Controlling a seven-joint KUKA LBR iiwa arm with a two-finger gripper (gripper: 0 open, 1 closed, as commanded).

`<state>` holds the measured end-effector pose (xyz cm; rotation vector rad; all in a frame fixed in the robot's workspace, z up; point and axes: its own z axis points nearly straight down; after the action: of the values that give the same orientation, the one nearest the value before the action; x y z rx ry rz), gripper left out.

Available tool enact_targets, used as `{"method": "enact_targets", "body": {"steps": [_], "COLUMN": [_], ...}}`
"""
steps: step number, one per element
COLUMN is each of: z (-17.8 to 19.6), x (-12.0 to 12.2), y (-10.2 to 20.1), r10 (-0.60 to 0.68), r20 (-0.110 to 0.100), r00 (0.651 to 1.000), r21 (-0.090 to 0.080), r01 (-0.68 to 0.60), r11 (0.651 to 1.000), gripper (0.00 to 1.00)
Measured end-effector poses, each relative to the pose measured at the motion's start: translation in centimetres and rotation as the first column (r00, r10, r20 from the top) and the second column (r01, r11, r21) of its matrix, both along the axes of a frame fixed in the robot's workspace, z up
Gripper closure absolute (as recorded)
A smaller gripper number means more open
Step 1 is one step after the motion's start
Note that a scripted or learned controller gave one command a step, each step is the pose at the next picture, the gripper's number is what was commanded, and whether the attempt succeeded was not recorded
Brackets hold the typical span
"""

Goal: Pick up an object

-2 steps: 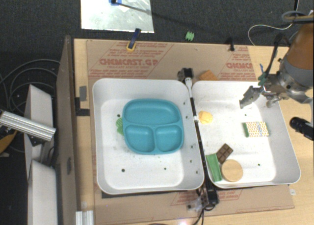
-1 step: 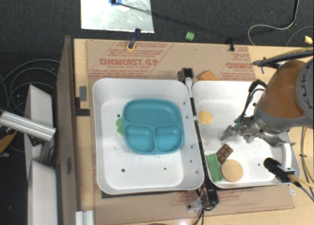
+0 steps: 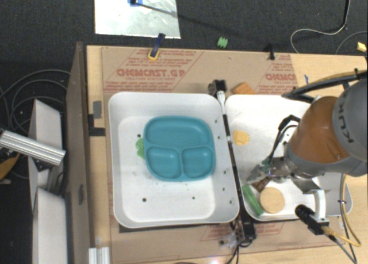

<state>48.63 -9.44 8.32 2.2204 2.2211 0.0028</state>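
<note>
In the right bin point(image 3: 259, 107), a tan round disc point(image 3: 272, 201) lies near the front left corner with a green stick-like piece point(image 3: 250, 197) beside it on the left. A small yellow disc point(image 3: 241, 138) lies farther back by the bin's left wall. My gripper point(image 3: 262, 178) hangs low over the front left part of this bin, just behind the tan disc and the green piece. The grey and orange arm point(image 3: 319, 136) covers the bin's right half. In the left bin point(image 3: 123, 142) sits a teal divided tray point(image 3: 179, 148) with a green bit point(image 3: 140, 145) showing at its left edge.
An orange block point(image 3: 244, 88) lies on the cardboard bench behind the right bin. A black divider strip point(image 3: 227, 136) runs between the two bins. Cables run from the wrist toward the front right corner. A metal rail point(image 3: 31, 146) lies off the bench at left.
</note>
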Motion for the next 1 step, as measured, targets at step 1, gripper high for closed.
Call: {"method": "enact_targets", "body": {"steps": [1], "z": [1.25], "x": [0.23], "y": [-0.06], "r10": [0.001], "r20": [0.003], "r00": [1.0], "r21": [0.001], "r01": [-0.001], "r11": [1.0], "gripper": [1.0]}}
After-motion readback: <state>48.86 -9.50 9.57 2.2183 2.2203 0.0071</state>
